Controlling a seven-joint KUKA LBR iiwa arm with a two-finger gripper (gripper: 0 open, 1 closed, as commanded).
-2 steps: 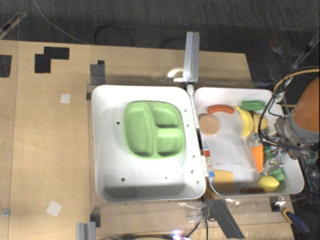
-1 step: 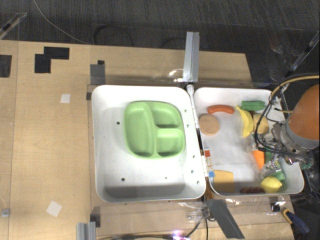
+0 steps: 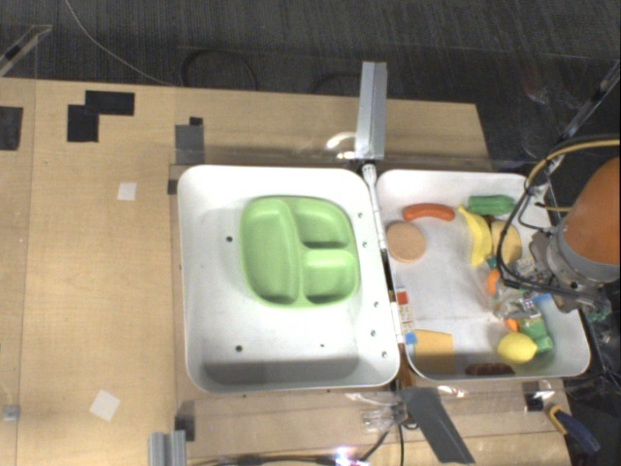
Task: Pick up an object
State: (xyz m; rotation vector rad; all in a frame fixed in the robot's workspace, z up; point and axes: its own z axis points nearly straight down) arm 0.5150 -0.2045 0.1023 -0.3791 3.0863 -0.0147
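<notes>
A green tray [image 3: 296, 251] lies in the left bin [image 3: 209, 357]. In the right bin [image 3: 441, 284] sit a round cookie [image 3: 407, 243], a sausage [image 3: 428, 213] and a banana [image 3: 475, 236]. At far right the gripper [image 3: 521, 304] hangs just above a lemon [image 3: 517, 348]; its state cannot be told.

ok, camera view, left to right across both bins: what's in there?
Green divided plastic tray in the left bin → round tan cookie-like disc → orange-red sausage → yellow banana → arm's tool at the right bin's right side.
</notes>
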